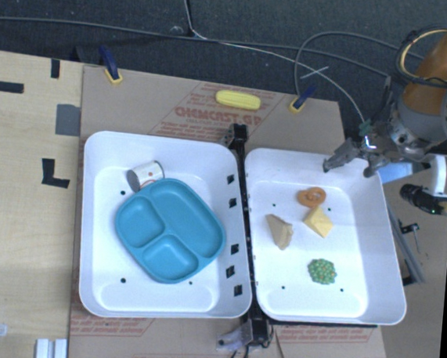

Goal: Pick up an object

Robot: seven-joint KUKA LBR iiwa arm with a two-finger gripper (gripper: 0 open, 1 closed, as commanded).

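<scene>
The right bin [353, 305] holds an orange ring-shaped piece [311, 196], a yellow wedge [319, 222], a tan wedge [280, 231] and a green knobbly lump [322, 271]. My gripper [349, 167] hangs over the bin's far right corner, up and to the right of the orange piece. Its two dark fingers are spread open with nothing between them. In the left bin [100, 154] lie a blue divided plate [170, 229] and a small white cup [145, 176] on its side.
A yellow banana-shaped toy [237, 99] rests on the cardboard behind the bins. Two clamps [109, 65] hold the cardboard's far edge. Cables run across the dark floor at the back. The arm's body [433, 84] stands at the right.
</scene>
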